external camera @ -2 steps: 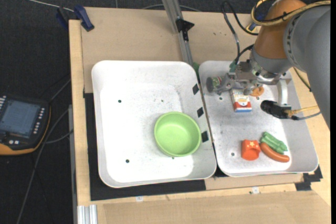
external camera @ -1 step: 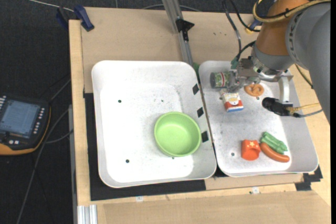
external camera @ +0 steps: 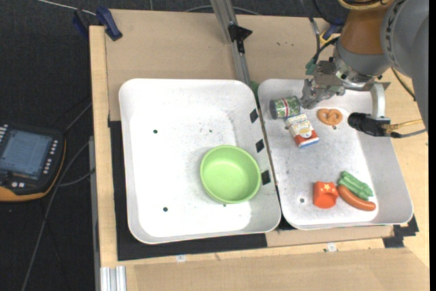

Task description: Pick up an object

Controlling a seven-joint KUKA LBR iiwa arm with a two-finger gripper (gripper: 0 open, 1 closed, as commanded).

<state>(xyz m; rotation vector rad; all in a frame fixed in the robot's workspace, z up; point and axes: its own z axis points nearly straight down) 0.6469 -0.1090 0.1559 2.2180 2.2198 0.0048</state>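
Over on the right-hand white plastic bin [external camera: 392, 174], the grey arm with the orange band [external camera: 371, 17] reaches down toward the far end, and its two-finger gripper [external camera: 312, 93] sits low by the back-left corner of that bin. Honestly can't tell what the claw is doing, the wrist hardware blocks it from this angle, so no call on that one. Nothing visibly in its grasp either.

Stuff in that bin: a small green-labelled metal can [external camera: 285, 107] lying on its side just left of the gripper, very close, though whether they touch is hard to say. Right below the can is a little white carton with a red and blue base [external camera: 302, 131], tilted a bit. A small orange pretzel-shaped toy [external camera: 330, 116] lies to the right of the carton, near the arm's black side fitting [external camera: 368, 123]. Down at the near end there's a red-orange toy pepper [external camera: 325, 194], and beside it an orange sausage-like toy [external camera: 357, 199] with a green pod-shaped toy [external camera: 355, 184] lying right against it.

Left white plastic bin [external camera: 143, 112] has just a lime green plastic bowl [external camera: 230, 174], upright, near its front-right corner. A pendant with a screen [external camera: 24, 160] sits off on the floor to the far left.
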